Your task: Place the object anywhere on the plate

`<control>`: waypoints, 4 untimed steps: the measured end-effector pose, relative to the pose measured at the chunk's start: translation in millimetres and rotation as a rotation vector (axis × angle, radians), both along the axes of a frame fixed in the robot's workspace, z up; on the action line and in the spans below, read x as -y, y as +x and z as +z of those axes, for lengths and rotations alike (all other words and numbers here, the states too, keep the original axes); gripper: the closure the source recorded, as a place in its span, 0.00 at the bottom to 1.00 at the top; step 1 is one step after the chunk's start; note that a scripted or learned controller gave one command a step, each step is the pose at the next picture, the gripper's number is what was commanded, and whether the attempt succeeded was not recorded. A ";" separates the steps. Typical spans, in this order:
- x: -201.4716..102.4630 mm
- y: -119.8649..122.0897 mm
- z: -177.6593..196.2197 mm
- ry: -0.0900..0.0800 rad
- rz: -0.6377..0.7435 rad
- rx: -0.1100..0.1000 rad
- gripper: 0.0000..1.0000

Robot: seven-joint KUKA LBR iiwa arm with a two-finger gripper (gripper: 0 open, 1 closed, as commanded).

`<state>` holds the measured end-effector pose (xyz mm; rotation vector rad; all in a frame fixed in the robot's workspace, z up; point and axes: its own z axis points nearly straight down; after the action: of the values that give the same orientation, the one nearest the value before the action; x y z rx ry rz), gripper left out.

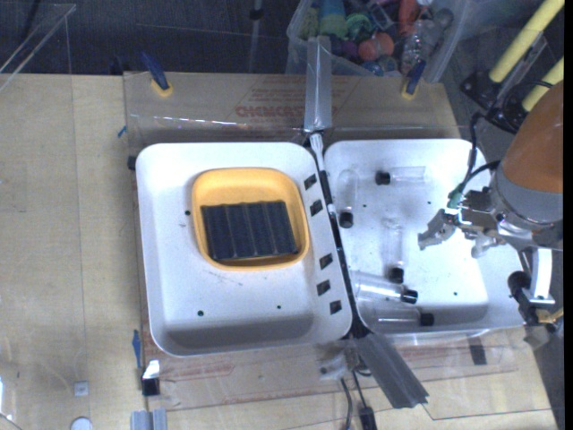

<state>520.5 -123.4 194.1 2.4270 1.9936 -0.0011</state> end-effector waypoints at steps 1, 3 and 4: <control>62.4 19.0 -4.7 -0.001 0.070 0.001 0.00; 93.3 24.7 40.7 0.001 0.501 0.001 0.00; 98.4 71.2 71.3 -0.005 0.816 0.005 0.00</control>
<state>591.7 -221.7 265.4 1.4342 2.7865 0.0015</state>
